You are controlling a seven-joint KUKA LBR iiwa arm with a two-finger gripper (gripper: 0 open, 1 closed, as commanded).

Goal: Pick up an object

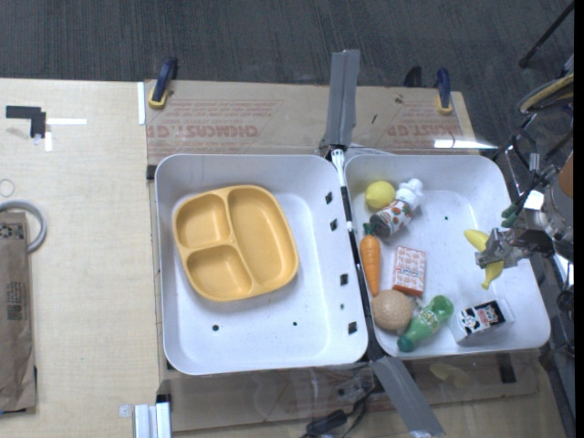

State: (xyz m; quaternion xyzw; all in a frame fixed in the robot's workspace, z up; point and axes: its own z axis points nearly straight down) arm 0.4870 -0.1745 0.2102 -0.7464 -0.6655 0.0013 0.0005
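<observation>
My gripper (500, 250) is low over the right side of the right bin (447, 164), reaching in from the right. A yellow banana (475, 239) lies right under it, one end poking out to the upper left and the other end below the gripper. The gripper covers the banana's middle. Other objects in this bin are a lemon (380, 193), a small white-capped bottle (399, 213), a carrot (370, 258), an orange-red box (410, 270), a brown round item (392, 309), a green bottle (424, 322) and a small black-and-white carton (481, 318).
The left bin (182, 336) holds a yellow divided plate (235, 242). A grey divider strip (343, 99) runs between the bins at the back. Cardboard (246, 117) lies behind the bins, held by blue clamps (164, 78).
</observation>
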